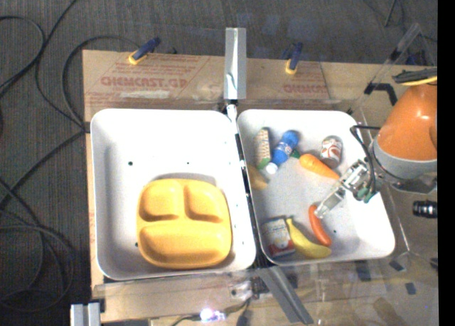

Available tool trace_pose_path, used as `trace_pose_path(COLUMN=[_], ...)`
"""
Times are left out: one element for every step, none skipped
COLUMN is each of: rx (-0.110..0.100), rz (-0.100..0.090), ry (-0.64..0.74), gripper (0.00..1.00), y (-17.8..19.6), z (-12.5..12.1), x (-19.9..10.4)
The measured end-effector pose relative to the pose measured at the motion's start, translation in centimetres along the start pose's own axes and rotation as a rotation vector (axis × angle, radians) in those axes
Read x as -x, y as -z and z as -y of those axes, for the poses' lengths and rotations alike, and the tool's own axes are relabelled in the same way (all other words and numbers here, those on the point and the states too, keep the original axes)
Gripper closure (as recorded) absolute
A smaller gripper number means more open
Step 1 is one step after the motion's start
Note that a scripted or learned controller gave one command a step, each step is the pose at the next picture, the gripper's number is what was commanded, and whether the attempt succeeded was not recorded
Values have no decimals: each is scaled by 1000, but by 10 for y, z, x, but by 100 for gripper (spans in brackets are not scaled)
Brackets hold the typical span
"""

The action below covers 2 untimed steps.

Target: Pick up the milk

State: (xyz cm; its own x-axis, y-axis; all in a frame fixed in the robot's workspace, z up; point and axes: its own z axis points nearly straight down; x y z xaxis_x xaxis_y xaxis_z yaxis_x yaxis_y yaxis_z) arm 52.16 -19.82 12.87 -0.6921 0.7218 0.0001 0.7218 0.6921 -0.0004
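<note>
The gripper hangs over the right bin beside a red pepper, whether its fingers are spread or pressed together cannot be told, and the milk, a small carton, lies near that bin's front edge, touching a banana

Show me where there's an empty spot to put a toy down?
Best room: the left white bin, bare all around its yellow divided plastic tray. In the right white bin, a bare patch sits mid-floor between the blue bottle, orange carrot and yellow banana. Its top and front left corner are crowded.
</note>
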Motion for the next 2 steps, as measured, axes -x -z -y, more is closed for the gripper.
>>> trace_pose_path(rx=[0, 4], rz=[0, 0], ry=[154, 155], gripper=[0, 100], y=[-9, 0], z=[45, 42], x=[-8, -8])
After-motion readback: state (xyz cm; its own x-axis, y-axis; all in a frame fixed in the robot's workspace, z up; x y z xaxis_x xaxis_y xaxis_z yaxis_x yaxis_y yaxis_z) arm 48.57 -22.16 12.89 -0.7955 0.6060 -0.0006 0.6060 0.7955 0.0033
